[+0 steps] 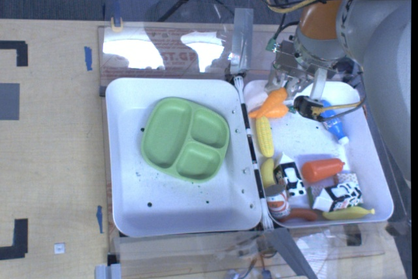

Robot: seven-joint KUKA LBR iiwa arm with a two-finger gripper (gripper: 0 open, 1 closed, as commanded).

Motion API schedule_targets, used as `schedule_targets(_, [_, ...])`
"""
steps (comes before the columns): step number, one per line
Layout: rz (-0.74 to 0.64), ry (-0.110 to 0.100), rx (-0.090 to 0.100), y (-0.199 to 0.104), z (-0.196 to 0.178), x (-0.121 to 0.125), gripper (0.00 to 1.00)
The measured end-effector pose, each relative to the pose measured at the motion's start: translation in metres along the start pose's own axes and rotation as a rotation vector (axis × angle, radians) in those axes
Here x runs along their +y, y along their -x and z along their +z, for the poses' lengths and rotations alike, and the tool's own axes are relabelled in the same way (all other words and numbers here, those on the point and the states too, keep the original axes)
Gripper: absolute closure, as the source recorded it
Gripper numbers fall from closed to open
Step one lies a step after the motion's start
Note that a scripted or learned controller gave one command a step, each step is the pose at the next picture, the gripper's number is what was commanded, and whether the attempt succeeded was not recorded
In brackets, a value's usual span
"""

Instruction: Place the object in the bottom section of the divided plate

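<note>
The green divided plate (185,138) lies in the left bin (124,199); its three sections hold nothing. My gripper (297,87) hangs over the back of the right bin (379,196), fingers spread and nothing between them. An orange carrot (274,104) lies just under the left finger (278,79), against the bin's back left corner. A blue and white tube (334,122) lies just right of the gripper.
The right bin also holds a corn cob (264,135), a red-orange pepper (321,168), two cow-patterned pieces (292,180) (343,193), a yellow banana (351,212), a sausage (299,213) and a small can (277,205). A raised divider (248,134) separates the bins.
</note>
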State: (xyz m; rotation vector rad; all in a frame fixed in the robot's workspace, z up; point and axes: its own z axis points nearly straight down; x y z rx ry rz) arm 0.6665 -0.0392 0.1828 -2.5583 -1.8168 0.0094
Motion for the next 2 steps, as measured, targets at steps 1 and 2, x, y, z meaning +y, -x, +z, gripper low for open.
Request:
schedule_targets(1, [0.0,0.0,0.0,0.0,0.0,0.0,0.0])
schedule_targets(2, [-0.113,0.001,0.001,-0.082,-0.001,-0.035,0.0])
